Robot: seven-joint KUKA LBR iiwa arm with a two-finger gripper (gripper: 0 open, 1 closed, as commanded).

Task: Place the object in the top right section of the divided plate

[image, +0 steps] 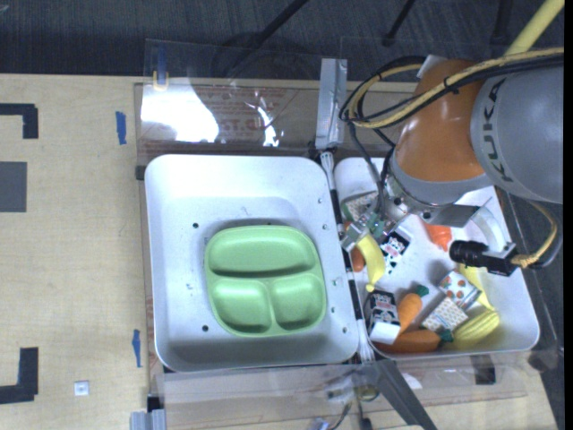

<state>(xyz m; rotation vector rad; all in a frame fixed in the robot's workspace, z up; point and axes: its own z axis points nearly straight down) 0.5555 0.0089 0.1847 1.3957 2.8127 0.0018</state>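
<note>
Camera view: arm over right bin.
Plate: green divided plate centred in left bin, bare floor all round.
Objects: toy food crowded in right bin, against its divider wall.
Tool: low over that clutter; opening and grasp, cannot tell.

Divided plate matt green plastic; bins smooth white; bench pale wood.
</note>
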